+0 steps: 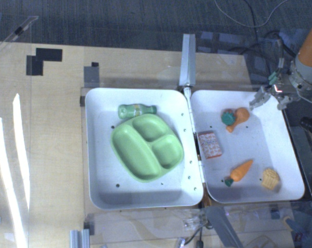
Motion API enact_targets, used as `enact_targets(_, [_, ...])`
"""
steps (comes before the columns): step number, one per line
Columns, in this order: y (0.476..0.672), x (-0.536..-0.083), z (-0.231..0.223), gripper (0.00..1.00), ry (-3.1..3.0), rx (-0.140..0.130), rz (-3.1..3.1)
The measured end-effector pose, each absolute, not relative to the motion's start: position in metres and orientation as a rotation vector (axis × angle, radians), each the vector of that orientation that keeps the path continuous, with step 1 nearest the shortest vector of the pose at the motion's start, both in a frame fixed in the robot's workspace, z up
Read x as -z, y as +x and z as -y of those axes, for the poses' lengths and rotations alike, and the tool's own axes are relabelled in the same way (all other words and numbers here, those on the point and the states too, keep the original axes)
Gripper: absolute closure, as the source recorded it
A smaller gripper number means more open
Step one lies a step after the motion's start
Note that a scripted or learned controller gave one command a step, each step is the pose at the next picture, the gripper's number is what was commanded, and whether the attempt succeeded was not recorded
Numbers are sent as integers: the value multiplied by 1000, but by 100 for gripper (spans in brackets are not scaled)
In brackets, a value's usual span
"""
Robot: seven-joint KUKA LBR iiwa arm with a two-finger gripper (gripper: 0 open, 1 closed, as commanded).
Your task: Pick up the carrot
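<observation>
1. Step in hand, as we judge it: approach only, nothing picked yet. The gripper (pixel 269 96) hangs over the far right corner of the right bin (pixel 295 187), with nothing between its fingers. They look spread apart, though the view is small and blurred there, so we say that w/ some caution.

2. The carrot (pixel 240 171) lies in the near part of the right bin, well apart from the gripper. It rests flat at a slant, green stub toward the near left, orange tip pointing up and right.

3. Next move, in our view: bring the arm toward the near side of the bin, turn the wrist so the fingers close across the carrot's narrow width, then go down. A second orange item w/ a teal end (pixel 233 118) sits much nearer the gripper and looks like another carrot-type toy; we'd watch that it isn't grabbed instead.

4. Neighbours of the carrot: a yellow bumpy chunk (pixel 270 179) just beside it on the right, and a flat printed packet (pixel 209 144) near the bin's left wall.

5. Materials etc.: the carrot looks smooth, hard plastic, tapered like a cone, so it could slip out of a pinch near the tip. The bins are shallow, white and smooth. The left bin (pixel 99 190) holds a pale green divided plate (pixel 145 146) and a small green bottle (pixel 137 110) lying on its side.
</observation>
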State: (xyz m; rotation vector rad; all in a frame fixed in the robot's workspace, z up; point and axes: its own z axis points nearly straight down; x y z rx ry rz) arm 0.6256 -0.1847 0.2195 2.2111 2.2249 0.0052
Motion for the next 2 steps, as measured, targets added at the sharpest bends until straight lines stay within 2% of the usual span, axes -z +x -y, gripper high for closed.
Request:
enact_targets(1, [532,-104,200,0,1807,-3,-2566])
enact_targets(2, [504,-90,166,0,1455,-6,-2767])
